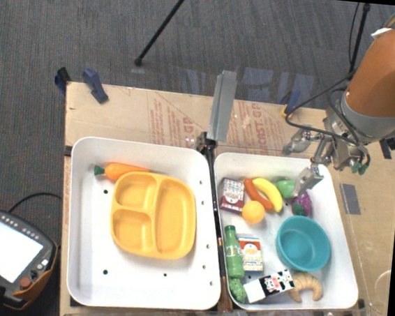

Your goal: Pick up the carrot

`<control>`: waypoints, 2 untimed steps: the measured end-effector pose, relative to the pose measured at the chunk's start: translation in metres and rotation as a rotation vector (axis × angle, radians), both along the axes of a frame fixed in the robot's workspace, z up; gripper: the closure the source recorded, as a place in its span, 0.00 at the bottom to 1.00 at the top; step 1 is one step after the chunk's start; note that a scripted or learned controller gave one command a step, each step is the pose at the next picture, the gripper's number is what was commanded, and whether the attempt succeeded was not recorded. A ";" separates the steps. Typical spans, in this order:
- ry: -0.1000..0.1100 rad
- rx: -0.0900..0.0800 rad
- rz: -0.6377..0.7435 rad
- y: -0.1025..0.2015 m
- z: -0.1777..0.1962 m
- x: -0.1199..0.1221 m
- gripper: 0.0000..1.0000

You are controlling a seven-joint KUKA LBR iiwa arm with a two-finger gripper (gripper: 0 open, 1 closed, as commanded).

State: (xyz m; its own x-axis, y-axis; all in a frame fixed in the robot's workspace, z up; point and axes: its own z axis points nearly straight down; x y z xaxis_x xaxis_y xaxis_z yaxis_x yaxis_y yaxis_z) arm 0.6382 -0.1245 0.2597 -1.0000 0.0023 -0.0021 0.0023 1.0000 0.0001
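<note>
Orange carrot (122,171) with green top; yellow divided tray (154,214); teal bowl (303,243); white bins (76,246).

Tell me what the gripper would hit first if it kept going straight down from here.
Probably the purple toy beside the banana, just below the gripper; depth is unclear. The carrot lies in the other bin.

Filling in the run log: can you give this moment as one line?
target: carrot in left bin, behind yellow tray | gripper: over right bin's far edge, near grapes | carrot not held
</note>
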 end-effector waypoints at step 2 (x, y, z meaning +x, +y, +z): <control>-0.010 0.000 -0.059 0.033 -0.164 -0.045 0.00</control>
State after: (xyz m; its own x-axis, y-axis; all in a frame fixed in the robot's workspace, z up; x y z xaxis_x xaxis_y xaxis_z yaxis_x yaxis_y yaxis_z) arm 0.5932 -0.0914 0.0957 -0.9980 0.0617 -0.0124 0.0617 0.9981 0.0000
